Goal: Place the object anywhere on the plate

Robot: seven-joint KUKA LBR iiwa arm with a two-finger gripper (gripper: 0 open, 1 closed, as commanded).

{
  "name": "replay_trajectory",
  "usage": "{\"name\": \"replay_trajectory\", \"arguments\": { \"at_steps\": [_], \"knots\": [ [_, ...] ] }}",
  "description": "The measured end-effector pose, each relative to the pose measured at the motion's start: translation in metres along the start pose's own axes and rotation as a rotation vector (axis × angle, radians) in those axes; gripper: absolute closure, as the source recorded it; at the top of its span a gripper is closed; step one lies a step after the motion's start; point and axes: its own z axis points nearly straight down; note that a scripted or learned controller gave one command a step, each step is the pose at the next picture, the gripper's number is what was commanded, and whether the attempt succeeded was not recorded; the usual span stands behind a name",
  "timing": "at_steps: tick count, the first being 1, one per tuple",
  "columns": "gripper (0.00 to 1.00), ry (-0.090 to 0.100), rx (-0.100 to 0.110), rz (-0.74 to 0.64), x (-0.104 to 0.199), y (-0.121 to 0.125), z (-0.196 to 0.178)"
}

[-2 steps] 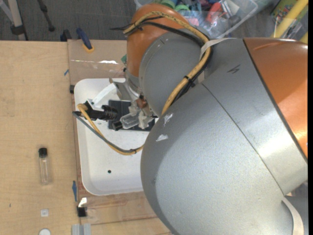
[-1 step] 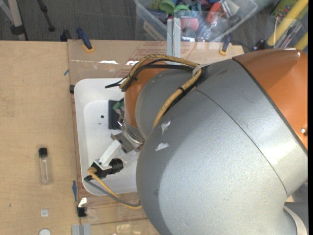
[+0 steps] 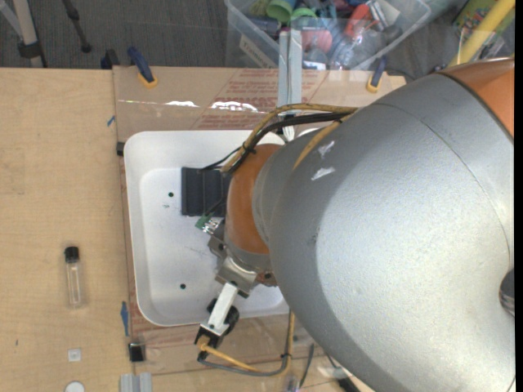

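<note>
Grey arm point(image 3: 409, 235) reaching over white bin point(image 3: 155, 219), wrist angled down-left

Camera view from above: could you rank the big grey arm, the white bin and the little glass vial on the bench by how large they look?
1. The grey arm, though it is nearest the camera, which inflates it.
2. The white bin, partly covered by the arm.
3. The glass vial, by far the smallest.

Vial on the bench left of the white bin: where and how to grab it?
Judging by its pose, take the vial across its clear body at mid-length, below the black cap, coming straight down from above. It lies flat on the bench, long and thin, so closing across the narrow width should hold best. Nothing crowds its sides.
</note>
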Motion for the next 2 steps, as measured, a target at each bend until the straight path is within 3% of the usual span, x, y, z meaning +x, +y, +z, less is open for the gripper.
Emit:
{"name": "replay_trajectory", "arguments": {
  "at_steps": [1, 2],
  "knots": [
    [1.0, -0.01, 0.001, -0.439, -0.023, 0.014, -0.05],
    [1.0, -0.006, -0.004, -0.334, 0.024, -0.019, -0.006]
  ]
}}
